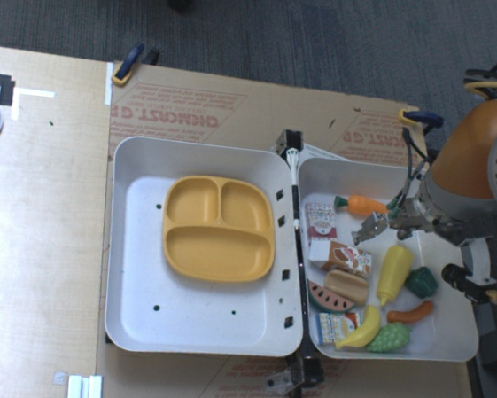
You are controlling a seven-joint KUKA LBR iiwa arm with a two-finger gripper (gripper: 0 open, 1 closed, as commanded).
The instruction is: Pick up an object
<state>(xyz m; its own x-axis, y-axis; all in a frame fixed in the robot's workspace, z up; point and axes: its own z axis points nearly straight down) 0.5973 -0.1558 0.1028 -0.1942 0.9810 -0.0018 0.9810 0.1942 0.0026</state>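
My gripper hangs over the upper middle of the right bin, and its fingers look open with nothing between them. Just above and to its left lies an orange carrot. A tall yellow piece stands just below the gripper. A white packet and a red-brown box lie to its left. Lower in the bin are a watermelon slice, a banana, a green bumpy piece, a red sausage and a dark green piece.
The left bin holds a yellow divided plate. The arm's grey body with its orange band looms over the right bin's upper right corner. Both bins rest on cardboard on the bench.
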